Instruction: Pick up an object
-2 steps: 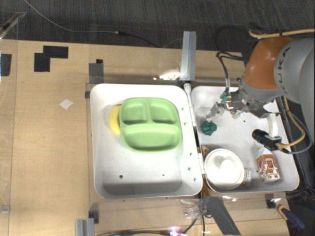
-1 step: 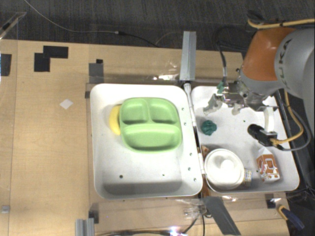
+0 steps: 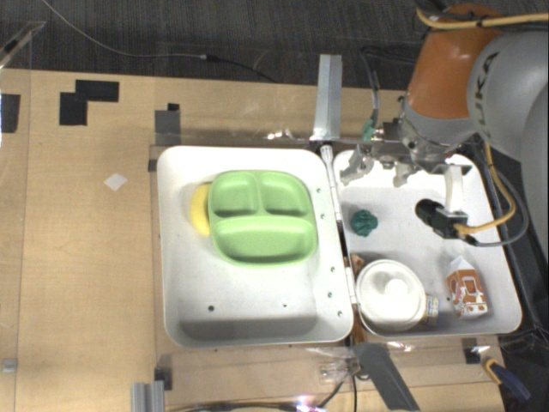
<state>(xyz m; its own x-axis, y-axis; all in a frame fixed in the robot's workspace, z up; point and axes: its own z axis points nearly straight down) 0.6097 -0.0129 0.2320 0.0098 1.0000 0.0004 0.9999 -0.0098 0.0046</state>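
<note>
The gripper (image 3: 375, 167) hangs over the right bin's (image 3: 497, 316) far edge, holding nothing. Its fingers (image 3: 350, 172) are apart. A green lump (image 3: 364, 222) lies near the bin's left wall.

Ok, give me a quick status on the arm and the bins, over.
Gripper above right bin's far end, nothing seen between fingers. Green lump, white bowl, small carton lie in that bin. Green divided plate in left bin.

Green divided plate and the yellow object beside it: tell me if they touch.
Touching. The camera view shows the green divided plate overlapping the yellow object, whose right side disappears beneath the plate's left rim, no gap.
</note>
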